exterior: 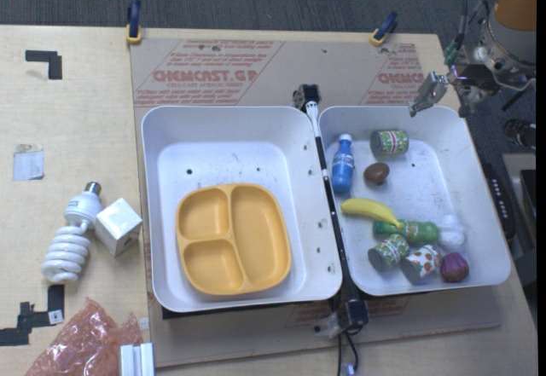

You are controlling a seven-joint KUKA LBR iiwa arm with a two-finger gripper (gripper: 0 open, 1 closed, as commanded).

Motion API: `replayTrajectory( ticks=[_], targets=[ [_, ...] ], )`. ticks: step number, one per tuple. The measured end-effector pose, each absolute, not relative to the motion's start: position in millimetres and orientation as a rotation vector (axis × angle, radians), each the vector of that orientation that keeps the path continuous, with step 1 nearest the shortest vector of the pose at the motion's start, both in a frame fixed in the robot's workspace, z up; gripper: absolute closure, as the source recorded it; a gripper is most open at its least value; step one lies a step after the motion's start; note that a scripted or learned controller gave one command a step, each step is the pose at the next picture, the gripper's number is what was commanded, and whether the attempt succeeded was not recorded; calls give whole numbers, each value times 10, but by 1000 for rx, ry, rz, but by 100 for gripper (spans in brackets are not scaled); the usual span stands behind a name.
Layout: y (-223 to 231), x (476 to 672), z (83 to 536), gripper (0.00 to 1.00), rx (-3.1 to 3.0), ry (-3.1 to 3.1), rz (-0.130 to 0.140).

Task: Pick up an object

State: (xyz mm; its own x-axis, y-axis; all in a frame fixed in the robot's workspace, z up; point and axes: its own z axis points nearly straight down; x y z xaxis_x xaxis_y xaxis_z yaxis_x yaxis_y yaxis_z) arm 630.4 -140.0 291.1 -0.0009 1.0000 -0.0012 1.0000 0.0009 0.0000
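Observation:
The right bin [478, 163] holds several small items. A blue bottle [342, 164] lies along its left wall, with a green can [389, 142] and a brown ball [376, 172] beside it. Nearer the front are a banana [370, 211], a green bottle [415, 232], two small cans [389, 251] [420, 262] and a purple piece [455, 267]. My gripper [445, 97] hangs above the bin's back right corner, well above the items. It is open, with nothing between its fingers.
The left bin [171, 135] holds a yellow divided plate [233, 238]. On the bench to the left lie a light bulb [68, 238], a white cube [119, 225] and a red mesh bag [85, 340]. Clamps [133, 20] [384, 27] sit at the board's back edge.

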Motion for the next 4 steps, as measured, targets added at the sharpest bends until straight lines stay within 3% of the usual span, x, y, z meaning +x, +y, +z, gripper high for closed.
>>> replayTrajectory(
  ticks=[1,2,3,4],
  targets=[
    [-1074,6567,1041,0,2224,2220,-4],
    [-1034,5763,932,0,2223,2215,-3],
    [-989,5402,954,0,2219,2204,2],
    [-971,5408,1040,100,2222,2208,4]
  ],
)
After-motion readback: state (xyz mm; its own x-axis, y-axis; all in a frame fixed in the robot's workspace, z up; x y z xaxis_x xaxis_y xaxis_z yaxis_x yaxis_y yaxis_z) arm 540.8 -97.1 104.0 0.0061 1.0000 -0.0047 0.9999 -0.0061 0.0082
